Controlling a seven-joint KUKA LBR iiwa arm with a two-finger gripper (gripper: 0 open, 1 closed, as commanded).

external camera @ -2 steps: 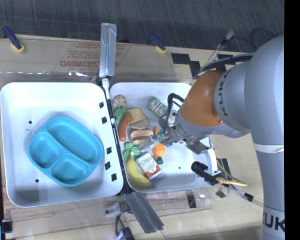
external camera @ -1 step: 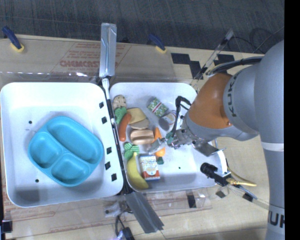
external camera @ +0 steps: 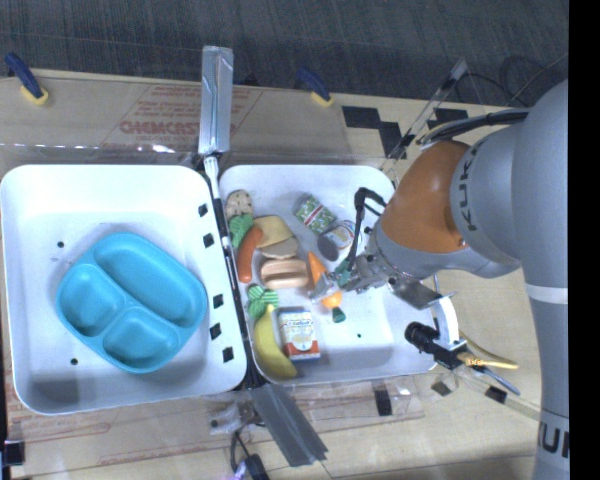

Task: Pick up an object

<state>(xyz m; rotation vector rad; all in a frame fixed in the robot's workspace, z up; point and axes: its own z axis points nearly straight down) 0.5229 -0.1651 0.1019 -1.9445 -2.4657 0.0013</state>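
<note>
Grey arm (external camera: 500, 198) over right bin (external camera: 375, 353); gripper (external camera: 342, 280) among toys, grip indiscernible.

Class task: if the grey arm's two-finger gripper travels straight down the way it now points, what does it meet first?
Probably the small orange toy piece beneath the gripper in the right white bin; depth is hard to judge from above.

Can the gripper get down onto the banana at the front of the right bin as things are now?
Probably yes. The banana lies uncovered along the right bin's left wall, and the gripper hangs nearby. A small carton beside it crowds one side.
</note>
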